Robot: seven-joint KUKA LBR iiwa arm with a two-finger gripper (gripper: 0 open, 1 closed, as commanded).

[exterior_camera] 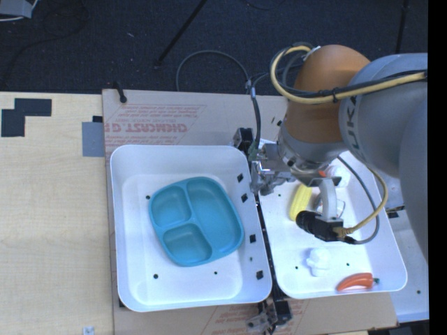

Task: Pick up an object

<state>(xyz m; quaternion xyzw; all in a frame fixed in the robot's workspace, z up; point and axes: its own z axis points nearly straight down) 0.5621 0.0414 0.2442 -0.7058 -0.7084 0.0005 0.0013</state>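
The pick is judged not yet made. The gripper (269, 175) is seen low over the right white bin (377, 250), at about ten o'clock within it and close to the wall shared with the left white bin (129, 166). No object is seen held by it. Whether it is spread or closed cannot be told, as it is masked by the wrist above.

Candidates for the pick are found in the right bin. A yellow banana-shaped object (300, 201) lies just beside the gripper, at its four o'clock. A small white lumpy object (318, 260) is placed near six o'clock of the bin, and an orange curved object (355, 282) at five o'clock, by the rim. A blue plastic plate with three compartments (195, 220) is laid flat in the left bin. A grasp and a lift are left to be done.

Both bins are set on a printed cardboard sheet (160, 121) on the pale wooden bench (49, 222). Beyond it, at twelve o'clock, a dark floor (105, 40) is seen.
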